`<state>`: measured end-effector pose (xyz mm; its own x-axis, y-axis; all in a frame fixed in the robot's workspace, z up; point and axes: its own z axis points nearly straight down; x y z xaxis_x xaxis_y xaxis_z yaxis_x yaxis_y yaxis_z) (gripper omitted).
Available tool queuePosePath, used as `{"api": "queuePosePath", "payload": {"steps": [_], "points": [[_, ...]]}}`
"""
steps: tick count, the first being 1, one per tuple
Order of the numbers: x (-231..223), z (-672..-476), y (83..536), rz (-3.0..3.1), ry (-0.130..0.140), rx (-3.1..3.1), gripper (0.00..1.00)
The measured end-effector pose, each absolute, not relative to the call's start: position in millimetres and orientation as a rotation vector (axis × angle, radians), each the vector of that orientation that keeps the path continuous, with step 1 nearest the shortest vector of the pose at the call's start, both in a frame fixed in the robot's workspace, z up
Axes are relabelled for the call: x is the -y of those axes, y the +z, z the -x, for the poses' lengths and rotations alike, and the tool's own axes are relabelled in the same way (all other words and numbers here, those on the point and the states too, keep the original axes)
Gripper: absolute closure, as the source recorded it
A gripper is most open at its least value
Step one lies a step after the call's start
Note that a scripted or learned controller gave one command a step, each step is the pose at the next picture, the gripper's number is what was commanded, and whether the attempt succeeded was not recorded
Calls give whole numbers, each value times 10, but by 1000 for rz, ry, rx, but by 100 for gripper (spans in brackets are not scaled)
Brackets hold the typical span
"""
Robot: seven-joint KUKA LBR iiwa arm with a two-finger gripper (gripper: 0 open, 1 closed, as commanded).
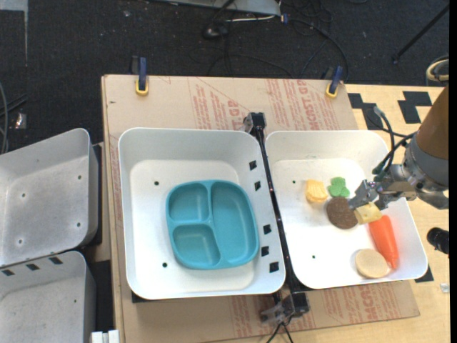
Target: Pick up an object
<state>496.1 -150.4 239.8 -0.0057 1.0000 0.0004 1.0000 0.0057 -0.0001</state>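
A small pale yellow block is seen in the right bin, touching the brown disc and the top of the carrot; its upper edge is hidden by the gripper, which sits directly over it. Whether the block is grasped cannot be told, since the dark fingertips blur together. The arm is cut off at the right edge.

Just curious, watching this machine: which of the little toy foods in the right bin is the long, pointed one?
The orange carrot, lying near the bin's right edge below the gripper. The others are short lumps or round discs.
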Motion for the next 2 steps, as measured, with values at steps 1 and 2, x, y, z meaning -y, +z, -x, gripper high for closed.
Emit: {"api": "queuePosePath", "payload": {"steps": [1, 2], "points": [[874, -5038, 2423, 2211, -2, 2230, 100], [295, -5085, 2303, 2212, 1, 2228, 100]]}}
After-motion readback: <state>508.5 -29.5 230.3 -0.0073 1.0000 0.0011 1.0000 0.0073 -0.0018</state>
